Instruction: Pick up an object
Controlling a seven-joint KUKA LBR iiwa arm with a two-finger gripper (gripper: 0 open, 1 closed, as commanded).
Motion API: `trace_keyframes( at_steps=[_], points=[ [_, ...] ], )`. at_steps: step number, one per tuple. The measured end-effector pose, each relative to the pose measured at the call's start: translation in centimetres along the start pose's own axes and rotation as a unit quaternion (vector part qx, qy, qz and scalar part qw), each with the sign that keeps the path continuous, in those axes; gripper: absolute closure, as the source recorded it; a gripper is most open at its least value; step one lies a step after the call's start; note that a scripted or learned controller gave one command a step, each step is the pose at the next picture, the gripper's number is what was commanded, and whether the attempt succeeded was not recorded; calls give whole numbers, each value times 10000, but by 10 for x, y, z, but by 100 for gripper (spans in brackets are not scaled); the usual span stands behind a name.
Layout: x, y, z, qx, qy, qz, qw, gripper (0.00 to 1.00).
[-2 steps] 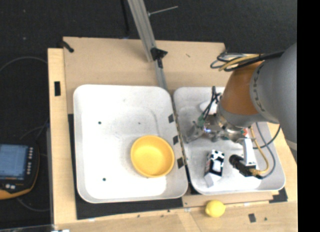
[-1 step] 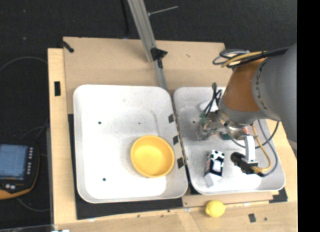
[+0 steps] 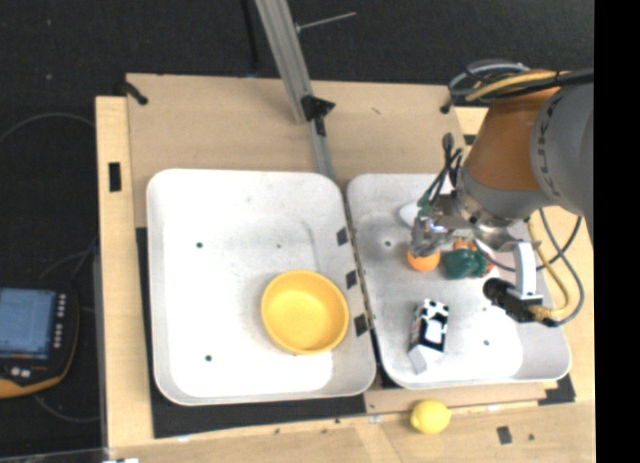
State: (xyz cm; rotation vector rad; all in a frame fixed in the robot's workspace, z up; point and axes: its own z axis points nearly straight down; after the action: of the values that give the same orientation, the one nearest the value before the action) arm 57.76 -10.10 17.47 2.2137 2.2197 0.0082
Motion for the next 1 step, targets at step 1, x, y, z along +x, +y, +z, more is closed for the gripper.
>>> trace_keyframes(
  at_steps=[1],
  points=[
    [-5, -2, -60, 23, -3, 0, 10000, 100]
  ],
)
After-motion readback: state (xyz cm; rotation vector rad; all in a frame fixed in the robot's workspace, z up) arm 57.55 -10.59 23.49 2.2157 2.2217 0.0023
